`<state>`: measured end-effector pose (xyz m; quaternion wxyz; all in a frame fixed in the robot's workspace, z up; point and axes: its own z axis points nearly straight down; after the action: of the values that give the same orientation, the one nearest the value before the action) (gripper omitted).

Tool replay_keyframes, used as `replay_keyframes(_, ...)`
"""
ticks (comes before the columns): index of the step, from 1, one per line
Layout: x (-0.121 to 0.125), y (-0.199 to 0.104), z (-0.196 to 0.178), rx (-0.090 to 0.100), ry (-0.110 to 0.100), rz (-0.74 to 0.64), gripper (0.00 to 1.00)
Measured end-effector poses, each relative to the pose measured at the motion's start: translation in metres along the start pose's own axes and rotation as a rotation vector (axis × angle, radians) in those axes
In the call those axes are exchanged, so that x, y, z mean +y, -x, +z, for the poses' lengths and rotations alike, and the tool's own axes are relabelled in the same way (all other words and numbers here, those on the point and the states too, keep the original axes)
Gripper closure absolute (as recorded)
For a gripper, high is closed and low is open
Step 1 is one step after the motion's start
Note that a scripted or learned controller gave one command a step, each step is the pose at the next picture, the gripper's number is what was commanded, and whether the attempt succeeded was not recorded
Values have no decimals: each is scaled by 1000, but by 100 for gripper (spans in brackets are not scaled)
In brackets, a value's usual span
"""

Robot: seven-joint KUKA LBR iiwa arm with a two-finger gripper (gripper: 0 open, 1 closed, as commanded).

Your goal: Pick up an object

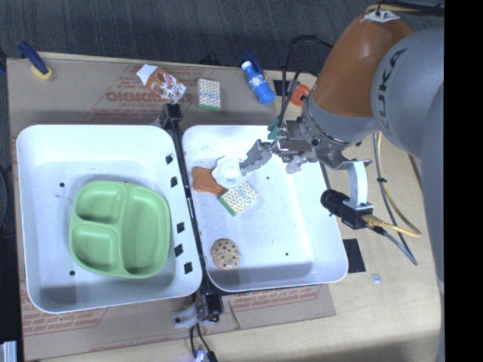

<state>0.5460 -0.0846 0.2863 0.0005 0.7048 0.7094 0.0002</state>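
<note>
In the right bin lie a small white round object, a brown-orange piece touching its left side, a green-and-white patterned block just below, and a round cookie near the front wall. My gripper reaches in from the right and sits low over the bin's back left part. Its tip is right beside the white round object, on that object's upper right. Whether it touches the object is unclear.
The left bin holds a green divided plate. Behind the bins on the cardboard lie a blue bottle, a small patterned box and a wrapped snack. The arm's cables hang along the right bin's right side.
</note>
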Motion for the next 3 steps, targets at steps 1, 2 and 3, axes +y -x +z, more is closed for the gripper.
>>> replay_keyframes(1, -32, 65, 177, 2, -7, 1, 0)
replay_keyframes(2, 21, 69, 48, -1, 1, 0, 0)
replay_keyframes(3, -40, 66, 166, 2, -7, 1, 0)
